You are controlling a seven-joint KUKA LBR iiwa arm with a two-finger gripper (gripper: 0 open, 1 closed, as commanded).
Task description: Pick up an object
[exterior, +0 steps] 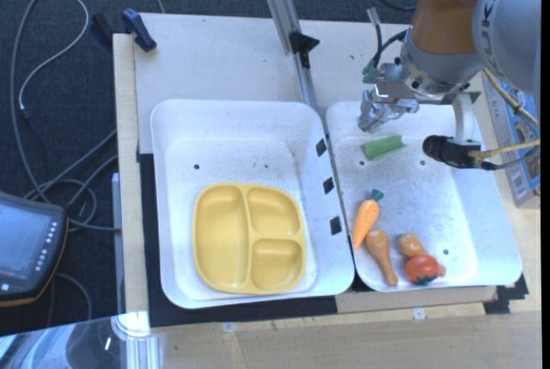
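Gripper (375, 111) check first: I'm hanging over the far edge of the right-hand shallow white plastic bin (490, 212), and from this slanted view I honestly can't tell how it's set, so I'm not calling it either way. Nothing looks caught in it as far as I can make out.

Closest candidate is the small green rectangular block (382, 146), lying flat and a bit tilted just beside me, toward the bin's middle. I'm treating that as my target since it's sitting apart from everything else.

Other options are bunching up near the bin's near edge: an orange toy carrot with a green top (366, 219), a tan pear-shaped squash-like toy (381, 254) right next to it, and a red toy tomato (422, 269) touching another small orange-brown piece. Those are crowding each other, so I'm guessing they're trickier.

To do this well, I'm thinking about lining up across the block's narrow side, coming straight down, and staying off the bin wall behind me. The yellow three-compartment plastic plate (250, 236) in the left-hand white bin (172, 135) isn't worth chasing.
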